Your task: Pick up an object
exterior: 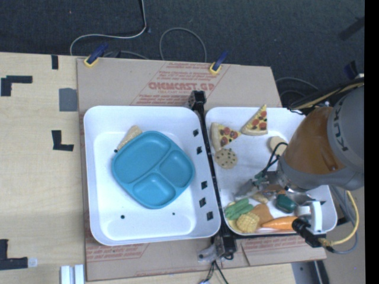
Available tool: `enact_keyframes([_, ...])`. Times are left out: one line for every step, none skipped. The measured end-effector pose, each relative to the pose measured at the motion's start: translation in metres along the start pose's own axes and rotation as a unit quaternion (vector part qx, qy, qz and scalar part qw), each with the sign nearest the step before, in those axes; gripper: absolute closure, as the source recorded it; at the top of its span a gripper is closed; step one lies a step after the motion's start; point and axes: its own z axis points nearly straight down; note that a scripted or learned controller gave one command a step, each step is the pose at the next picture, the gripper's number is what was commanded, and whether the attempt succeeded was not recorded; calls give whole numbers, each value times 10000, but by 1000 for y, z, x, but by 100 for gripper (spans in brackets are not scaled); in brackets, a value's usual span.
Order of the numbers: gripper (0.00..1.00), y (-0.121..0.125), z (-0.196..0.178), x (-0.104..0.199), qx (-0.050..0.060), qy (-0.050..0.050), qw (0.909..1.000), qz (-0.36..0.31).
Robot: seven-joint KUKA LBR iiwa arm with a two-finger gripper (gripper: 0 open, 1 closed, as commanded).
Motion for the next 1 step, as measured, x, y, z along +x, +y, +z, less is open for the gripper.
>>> enact_keyframes([100,4,-10,-1,-19,-9,10000,-5])
